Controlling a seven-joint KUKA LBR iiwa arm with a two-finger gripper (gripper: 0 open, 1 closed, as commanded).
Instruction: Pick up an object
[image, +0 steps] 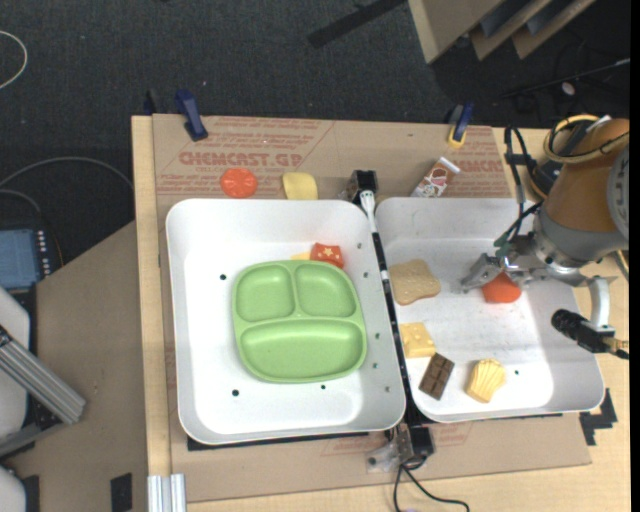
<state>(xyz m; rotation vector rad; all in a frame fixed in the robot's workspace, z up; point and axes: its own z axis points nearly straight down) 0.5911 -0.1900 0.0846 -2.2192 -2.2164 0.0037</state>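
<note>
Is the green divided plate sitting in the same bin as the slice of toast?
No, the green divided plate lies in the left bin, while the toast lies in the right bin.

Two bins are sitting side by side on the worktop (250, 150). The left bin (190, 300) is holding a divided plate (298, 322) at its middle, with a strawberry (327, 254) lying just behind the plate. In the right bin (560, 380), a slice of toast (414, 282) is lying at the left, a cheese piece (416, 340) before it, then a chocolate bar (437, 375) with a chip (485, 380) to its right. A tomato (503, 290) is lying to the right of the toast, with the hand (495, 268) hovering right over it. Behind the bins, a disc (239, 182), a lemon piece (299, 186) and a wrapper (434, 180) are lying on the worktop.
</note>
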